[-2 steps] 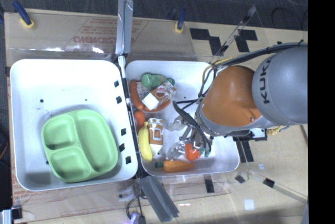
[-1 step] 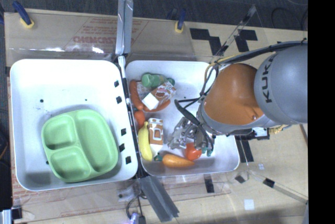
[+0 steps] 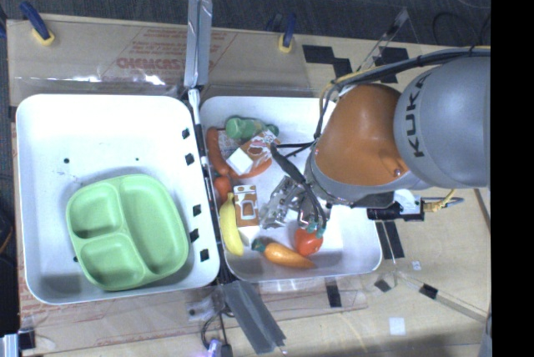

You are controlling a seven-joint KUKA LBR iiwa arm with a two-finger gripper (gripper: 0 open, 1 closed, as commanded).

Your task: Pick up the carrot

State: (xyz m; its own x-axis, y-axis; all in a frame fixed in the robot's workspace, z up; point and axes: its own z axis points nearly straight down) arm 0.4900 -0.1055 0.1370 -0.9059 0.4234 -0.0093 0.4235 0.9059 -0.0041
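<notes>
The carrot (image 3: 286,254) is orange with a small green top at its left end. It lies on its side near the front wall of the right bin (image 3: 360,257). My gripper (image 3: 288,208) hangs just above and behind it, over the middle of the bin, under the orange wrist band. A red tomato (image 3: 308,242) sits between the gripper and the carrot's right end, touching the carrot. Nothing shows as held.
Also in the right bin are a banana (image 3: 230,226), a small brown box (image 3: 245,205), a red sausage (image 3: 215,148), a green vegetable (image 3: 242,128) and a white packet (image 3: 239,160). A green divided tray (image 3: 125,230) lies in the left bin (image 3: 50,138).
</notes>
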